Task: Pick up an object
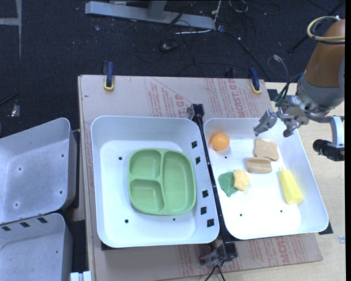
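My gripper (276,124) hangs over the far right corner of the right bin (315,219) with fingers apart and, as far as I can tell, nothing between them, so the nearest object, the bread slice (266,149), lies ungrasped just below.

A pale wooden desk (142,93) with faint red lettering printed across it fills the middle of the view, held at its far edge by two blue-and-yellow clamps (109,76). Beyond it lies a dark speckled floor (49,44) strewn with black cables (236,33) (a grey metal bar (148,15) lies across the top). Light falls evenly, with soft shadows
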Robot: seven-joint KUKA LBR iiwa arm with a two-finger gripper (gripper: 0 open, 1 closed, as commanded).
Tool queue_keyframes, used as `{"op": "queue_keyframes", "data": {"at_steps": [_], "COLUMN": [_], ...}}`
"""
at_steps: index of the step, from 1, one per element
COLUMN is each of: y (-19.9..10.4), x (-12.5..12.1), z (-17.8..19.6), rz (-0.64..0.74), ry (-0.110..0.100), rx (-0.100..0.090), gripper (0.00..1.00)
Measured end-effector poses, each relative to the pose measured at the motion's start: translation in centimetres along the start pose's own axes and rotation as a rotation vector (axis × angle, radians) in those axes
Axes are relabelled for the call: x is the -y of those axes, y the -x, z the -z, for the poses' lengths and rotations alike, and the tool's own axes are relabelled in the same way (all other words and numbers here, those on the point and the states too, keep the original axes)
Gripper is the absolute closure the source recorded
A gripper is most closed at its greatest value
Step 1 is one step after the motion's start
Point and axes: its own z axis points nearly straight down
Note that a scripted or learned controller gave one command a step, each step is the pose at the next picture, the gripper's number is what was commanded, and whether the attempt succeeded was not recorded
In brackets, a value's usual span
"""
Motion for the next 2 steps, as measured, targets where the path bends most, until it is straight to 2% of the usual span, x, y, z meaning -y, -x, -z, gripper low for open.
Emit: {"op": "queue_keyframes", "data": {"at_steps": [1, 2], "y": [-0.1, -0.5], "x": [-0.2, 0.5], "z": [0.9, -3.8], "rz": [0.003, 0.001], "ry": [0.014, 0.01], "rx": [0.002, 0.001], "gripper": [0.0, 0.0]}}
